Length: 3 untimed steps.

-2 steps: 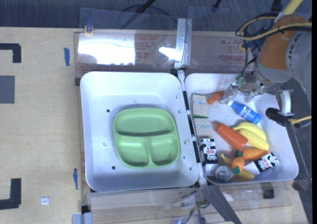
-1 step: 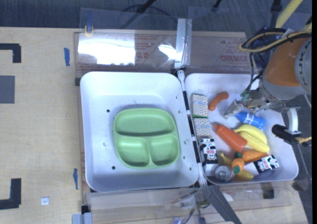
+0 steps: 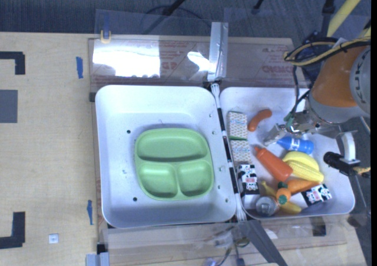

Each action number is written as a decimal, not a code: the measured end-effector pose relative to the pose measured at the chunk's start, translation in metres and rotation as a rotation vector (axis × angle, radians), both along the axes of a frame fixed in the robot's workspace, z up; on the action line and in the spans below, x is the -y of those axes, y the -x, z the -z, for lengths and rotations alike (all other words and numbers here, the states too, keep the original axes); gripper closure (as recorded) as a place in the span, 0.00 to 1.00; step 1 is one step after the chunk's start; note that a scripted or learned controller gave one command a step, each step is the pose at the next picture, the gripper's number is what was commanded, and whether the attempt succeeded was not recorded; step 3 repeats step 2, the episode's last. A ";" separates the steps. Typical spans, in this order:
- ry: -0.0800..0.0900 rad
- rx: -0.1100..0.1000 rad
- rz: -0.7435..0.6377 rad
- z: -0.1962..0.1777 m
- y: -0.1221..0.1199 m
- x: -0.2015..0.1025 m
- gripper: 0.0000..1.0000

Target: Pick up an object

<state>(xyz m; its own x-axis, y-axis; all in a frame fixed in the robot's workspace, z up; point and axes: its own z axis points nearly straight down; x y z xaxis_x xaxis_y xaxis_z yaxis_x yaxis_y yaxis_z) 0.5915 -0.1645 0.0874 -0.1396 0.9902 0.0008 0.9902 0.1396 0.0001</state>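
Blue bottle lay on its side in the right bin, toward that bin's far right quarter, white cap end pointing left. It was the item nearest the gripper, so judged the likely target, though the task names none. Gripper sat just above and left of the bottle's cap end, metal parts low over the bin floor; whether the fingers were spread or closed could not be told, as the wrist hid them. Nothing seen between them, so no hold claimed.

Touching or nearly touching the bottle on its near side: yellow banana. Left of the banana, an orange bottle lay aslant. Small orange sausage shape lay apart toward the far edge. Carrot and a cow-patterned block lay near the bin's near right corner; a second cow-patterned block and a metal-lidded jar toward the near left corner. Patterned flat packs ran along the left wall.

Left bin held a green divided tray at its centre.

Judgement on the step: the bottle was crowded on its near side, so a clean grasp would want the fingers across the bottle's short axis, coming down from above. Closing on the round body risked it rolling or squirting out toward the banana. A centred grip near mid-body seemed safer than the cap end.
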 end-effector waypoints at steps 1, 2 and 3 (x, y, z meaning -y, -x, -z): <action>0.001 0.004 0.000 -0.010 -0.001 0.000 1.00; 0.002 0.002 0.120 -0.115 -0.023 -0.013 1.00; 0.002 0.002 0.120 -0.115 -0.023 -0.013 1.00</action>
